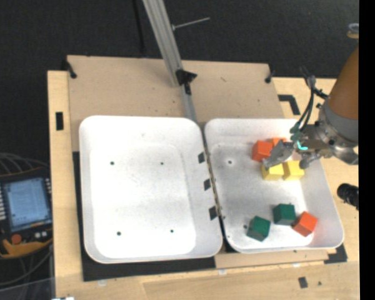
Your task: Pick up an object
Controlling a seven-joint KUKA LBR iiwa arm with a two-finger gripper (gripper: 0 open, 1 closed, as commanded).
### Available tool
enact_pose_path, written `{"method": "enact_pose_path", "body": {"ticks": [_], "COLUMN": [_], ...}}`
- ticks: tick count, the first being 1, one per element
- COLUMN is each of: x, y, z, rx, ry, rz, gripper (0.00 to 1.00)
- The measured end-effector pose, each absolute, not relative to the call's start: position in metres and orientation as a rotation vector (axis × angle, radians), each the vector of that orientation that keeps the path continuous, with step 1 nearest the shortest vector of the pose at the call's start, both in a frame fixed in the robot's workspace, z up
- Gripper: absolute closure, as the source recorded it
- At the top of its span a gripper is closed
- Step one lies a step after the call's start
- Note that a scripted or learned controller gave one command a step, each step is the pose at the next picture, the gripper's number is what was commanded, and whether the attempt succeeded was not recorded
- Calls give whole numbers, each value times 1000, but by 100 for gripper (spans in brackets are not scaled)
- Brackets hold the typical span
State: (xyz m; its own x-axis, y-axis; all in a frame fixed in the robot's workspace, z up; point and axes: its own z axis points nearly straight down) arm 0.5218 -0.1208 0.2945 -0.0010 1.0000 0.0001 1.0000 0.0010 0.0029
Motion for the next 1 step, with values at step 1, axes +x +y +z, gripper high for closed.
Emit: {"method": "enact_pose_path", "body": {"ticks": [1], "x": [522], "y": [-129], "z": [234], "rx": [2225], "ry": [2221], "rz": [-7], "gripper": [0]}}
